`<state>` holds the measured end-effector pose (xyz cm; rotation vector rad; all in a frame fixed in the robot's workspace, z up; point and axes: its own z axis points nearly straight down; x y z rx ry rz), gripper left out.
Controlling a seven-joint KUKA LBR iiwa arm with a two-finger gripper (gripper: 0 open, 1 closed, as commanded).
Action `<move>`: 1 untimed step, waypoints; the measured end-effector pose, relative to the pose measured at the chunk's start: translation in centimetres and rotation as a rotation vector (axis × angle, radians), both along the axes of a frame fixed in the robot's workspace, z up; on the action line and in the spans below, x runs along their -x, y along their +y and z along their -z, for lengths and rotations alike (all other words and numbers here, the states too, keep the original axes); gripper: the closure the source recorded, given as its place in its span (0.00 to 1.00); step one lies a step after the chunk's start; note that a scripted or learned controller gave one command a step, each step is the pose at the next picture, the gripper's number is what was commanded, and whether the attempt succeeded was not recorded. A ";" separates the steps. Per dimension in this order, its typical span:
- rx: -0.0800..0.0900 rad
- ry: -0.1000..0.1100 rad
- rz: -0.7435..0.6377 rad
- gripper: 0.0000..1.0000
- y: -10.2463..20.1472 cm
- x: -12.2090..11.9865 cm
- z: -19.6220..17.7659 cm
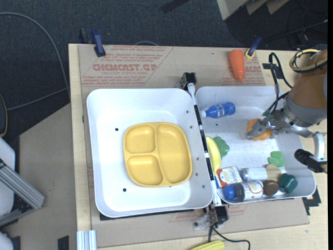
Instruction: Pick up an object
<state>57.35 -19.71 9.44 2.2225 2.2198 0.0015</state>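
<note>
The gripper [258,130] is down in the right bin [239,95], near its far right side, with the arm [307,95] reaching in from the right. Its dark fingers are closed around a small orange object [263,129], which shows on both sides of the fingertips and sits on or just above the bin floor. Left of it, well apart, lies a blue bottle [219,110]. Nearer the front, a green object [220,146] and a banana [213,155] lie against the wall shared with the left bin [104,139]. Along the front wall are a blue-capped bottle [244,189], a brown piece [270,187], a dark green piece [287,182] and a light green piece [276,159]. The left bin holds a yellow tray [157,153]. A carrot [237,64] lies on the bench beyond the right bin.
</note>
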 end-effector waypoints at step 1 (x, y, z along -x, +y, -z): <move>-0.002 0.003 -0.002 1.00 7.0 0.2 1.0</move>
